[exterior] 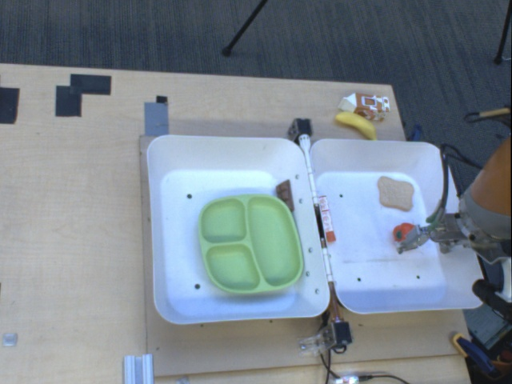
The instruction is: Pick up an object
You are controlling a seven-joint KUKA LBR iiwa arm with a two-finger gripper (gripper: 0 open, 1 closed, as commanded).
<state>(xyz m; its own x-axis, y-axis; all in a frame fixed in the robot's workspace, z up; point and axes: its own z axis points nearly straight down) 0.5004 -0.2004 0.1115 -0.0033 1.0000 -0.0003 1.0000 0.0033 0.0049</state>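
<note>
The gripper (410,241) has its fingers down in the right bin (428,282), reaching in from that bin's right side, and they sit right against a small red object (403,232). The tips are too small and dark to make out, so I cannot tell whether they are spread or closed, or whether the red object is actually between them or just beside them. Just up and slightly left of the fingers, near but apart from them, a tan slice of bread (396,193) lies flat on the bin floor.

Well off to the left of the fingers, across the divider between the bins, a green compartment plate (250,245) rests in the left bin (172,214), with a small brown item (284,190) at its upper right edge. Beyond the bins, further up from the fingers, a banana (356,124) and a small package (370,103) lie on the wooden bench (72,238).
</note>
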